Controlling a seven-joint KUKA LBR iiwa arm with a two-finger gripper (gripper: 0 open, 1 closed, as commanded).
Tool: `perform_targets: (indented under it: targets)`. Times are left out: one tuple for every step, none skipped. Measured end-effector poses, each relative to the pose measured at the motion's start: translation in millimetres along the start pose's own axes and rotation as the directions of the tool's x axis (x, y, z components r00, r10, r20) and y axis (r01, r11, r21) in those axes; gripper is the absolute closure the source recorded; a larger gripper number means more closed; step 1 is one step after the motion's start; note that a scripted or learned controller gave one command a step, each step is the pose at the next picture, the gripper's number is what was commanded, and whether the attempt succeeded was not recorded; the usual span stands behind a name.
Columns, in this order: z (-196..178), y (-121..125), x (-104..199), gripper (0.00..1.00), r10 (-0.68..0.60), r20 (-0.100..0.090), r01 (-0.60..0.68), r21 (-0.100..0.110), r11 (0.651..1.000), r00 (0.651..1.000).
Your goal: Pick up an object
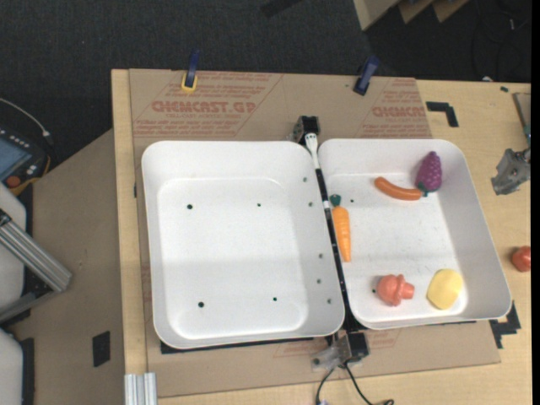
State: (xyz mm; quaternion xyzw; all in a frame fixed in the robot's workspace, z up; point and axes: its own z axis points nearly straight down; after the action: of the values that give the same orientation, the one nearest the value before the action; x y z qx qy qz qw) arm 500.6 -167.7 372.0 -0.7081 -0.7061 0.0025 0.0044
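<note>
The right white bin [477,226] holds several toy foods. An orange carrot [340,233] lies along its left wall, green top pointing to the back. A red-orange sausage [398,190] and a purple bunch of grapes [429,172] sit near the back right. A pinkish-red lumpy piece [392,289] and a yellow lemon [445,288] rest near the front. My gripper [510,172] shows as a grey shape at the right edge, outside the bin, to the right of the grapes, and apart from every object.
The left white bin [160,226] adjoins the right one along a black seam. Both stand on a brown board with blue clamps [191,70] at the back. A small orange-red shape [521,260] sits at the right edge.
</note>
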Motion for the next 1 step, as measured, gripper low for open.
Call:
perform_targets:
  targets:
    - [109.8, -22.5, 60.3, 1.0, -0.006, -0.002, 0.006, 0.003, 1.0, 1.0]
